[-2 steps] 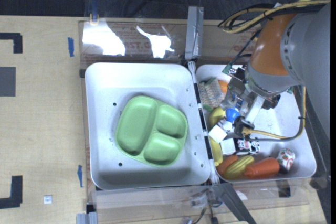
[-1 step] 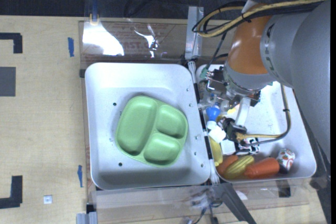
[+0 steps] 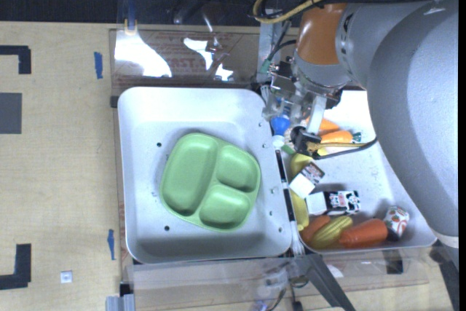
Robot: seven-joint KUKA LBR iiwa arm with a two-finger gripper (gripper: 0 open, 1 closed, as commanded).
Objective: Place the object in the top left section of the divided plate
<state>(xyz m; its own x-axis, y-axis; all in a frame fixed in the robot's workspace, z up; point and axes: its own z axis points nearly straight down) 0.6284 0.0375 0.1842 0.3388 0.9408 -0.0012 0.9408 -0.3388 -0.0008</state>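
The green divided plate sits in the left white bin, and nothing is on it. The arm's jaws hang low over the right bin, near its left edge, above a pile of toy food. I cannot tell if they are apart or together, or which toy is the one to move.

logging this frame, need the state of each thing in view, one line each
divided plate: flat in the left bin, nothing in its sections
left bin: holds the plate
right bin: holds a pile of small items
gripper: low over the right bin's near-left edge, grasp unclear
carrot: lying on its side at the right bin's front
blue item: beside the gripper, unclear whether held
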